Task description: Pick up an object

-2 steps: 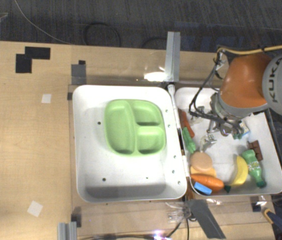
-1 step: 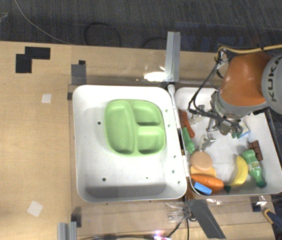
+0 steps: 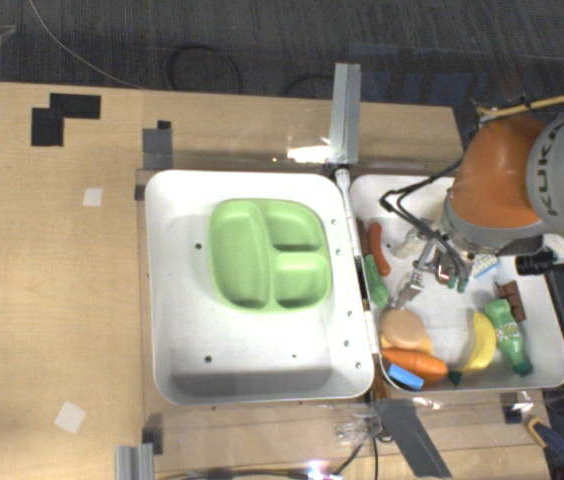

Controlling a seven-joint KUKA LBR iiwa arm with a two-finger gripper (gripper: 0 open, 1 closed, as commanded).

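Green plastic, moulded into a divided tray point(image 3: 267, 253) with one long compartment and two smaller ones, lies alone in the left white bin point(image 3: 177, 298), whose walls are smooth and glossy. The right bin point(image 3: 552, 353) holds the small toys. A banana point(image 3: 481, 340), yellow and curved, runs near to far at the near right. Beside it on the right a green bottle point(image 3: 508, 335) lies on its side, neck toward the near edge. An orange carrot point(image 3: 415, 362) stretches left to right along the near wall, touching a round tan bun point(image 3: 405, 327) on its far side. A slim red sausage point(image 3: 377, 249) points near to far by the left wall. The gripper point(image 3: 430, 268) hangs over the bin's middle (metal parts blur together), so whether its jaws are spread or closed I cannot tell; nothing shows between them.
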